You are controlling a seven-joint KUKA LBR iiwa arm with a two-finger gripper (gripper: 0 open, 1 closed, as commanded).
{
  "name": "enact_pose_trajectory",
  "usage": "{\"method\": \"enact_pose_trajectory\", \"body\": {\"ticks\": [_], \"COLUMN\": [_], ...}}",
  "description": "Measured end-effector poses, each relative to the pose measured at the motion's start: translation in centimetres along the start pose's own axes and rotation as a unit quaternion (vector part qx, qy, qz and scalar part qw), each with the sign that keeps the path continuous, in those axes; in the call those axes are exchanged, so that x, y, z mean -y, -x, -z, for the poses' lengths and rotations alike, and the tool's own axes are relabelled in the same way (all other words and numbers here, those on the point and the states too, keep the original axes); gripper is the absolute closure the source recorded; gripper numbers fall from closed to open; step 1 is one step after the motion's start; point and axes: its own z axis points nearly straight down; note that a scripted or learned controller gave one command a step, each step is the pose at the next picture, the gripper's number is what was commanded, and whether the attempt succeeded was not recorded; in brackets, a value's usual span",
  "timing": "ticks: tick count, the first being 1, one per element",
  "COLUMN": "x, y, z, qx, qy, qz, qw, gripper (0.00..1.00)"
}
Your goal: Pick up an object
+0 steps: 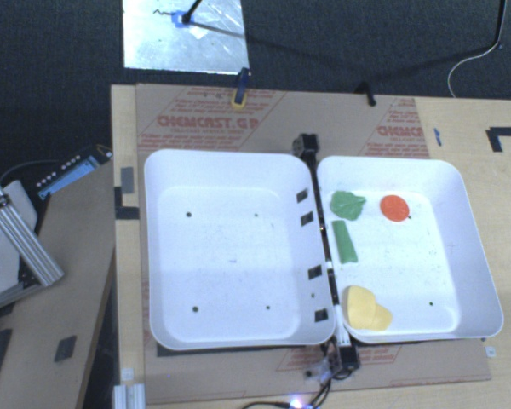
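Objects lie in the right bin (482, 258): green blob (347, 204), orange disc (395, 208), green strip (346, 241), yellow lump (366, 308). The claw's state cannot be told.

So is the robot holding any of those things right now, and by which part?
Nothing is held. The green leaf, orange disc, green stick and yellow lump all lie in the right bin.

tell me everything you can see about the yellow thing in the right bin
The yellow object is a soft-looking, rounded lump, pale yellow, with a fuller lobe at the upper left and a flatter tail toward the lower right. It looks like foam or plastic, though the material is hard to tell. It lies flat on the floor of the right bin, in the near left corner, close against the wall by the divider. Nothing else touches it; the green strip lies apart, farther back.
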Motion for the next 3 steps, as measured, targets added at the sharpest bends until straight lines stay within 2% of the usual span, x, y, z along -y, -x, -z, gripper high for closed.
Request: {"method": "enact_pose_trajectory", "body": {"ticks": [1,3], "x": [-3.1,-10.0], "y": [0.7,4.7], "z": [0.1,0.1], "qx": [0.002,0.002], "qy": [0.003,0.003], "qz": [0.001,0.001], "qw": [1.0000,1.0000], "gripper": [1.00,1.00]}}
